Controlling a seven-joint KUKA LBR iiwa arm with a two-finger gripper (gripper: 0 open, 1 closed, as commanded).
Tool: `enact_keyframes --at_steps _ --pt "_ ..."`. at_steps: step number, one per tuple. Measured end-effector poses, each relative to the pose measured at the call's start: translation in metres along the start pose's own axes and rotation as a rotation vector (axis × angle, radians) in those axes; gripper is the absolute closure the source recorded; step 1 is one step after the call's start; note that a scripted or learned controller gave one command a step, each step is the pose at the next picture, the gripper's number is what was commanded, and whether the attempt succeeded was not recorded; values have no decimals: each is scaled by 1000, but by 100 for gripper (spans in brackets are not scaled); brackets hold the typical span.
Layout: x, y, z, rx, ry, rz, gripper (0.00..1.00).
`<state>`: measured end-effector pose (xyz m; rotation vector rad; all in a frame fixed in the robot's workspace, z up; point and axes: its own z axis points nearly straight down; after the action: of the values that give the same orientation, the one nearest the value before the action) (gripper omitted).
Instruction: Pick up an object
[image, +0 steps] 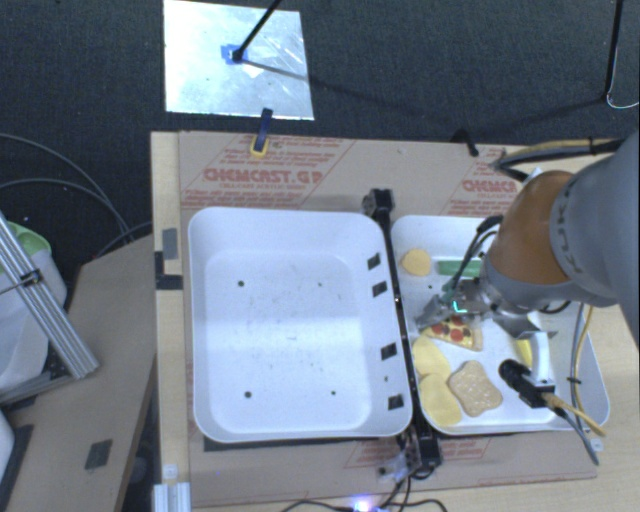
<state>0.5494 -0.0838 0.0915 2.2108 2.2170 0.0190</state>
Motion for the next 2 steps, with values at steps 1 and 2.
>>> enact_keyframes --at_steps 1,2 --pt "-4 2 -12 -10 -10 0 100" --pt "-15 -6 -2 -9 3 -2 100"
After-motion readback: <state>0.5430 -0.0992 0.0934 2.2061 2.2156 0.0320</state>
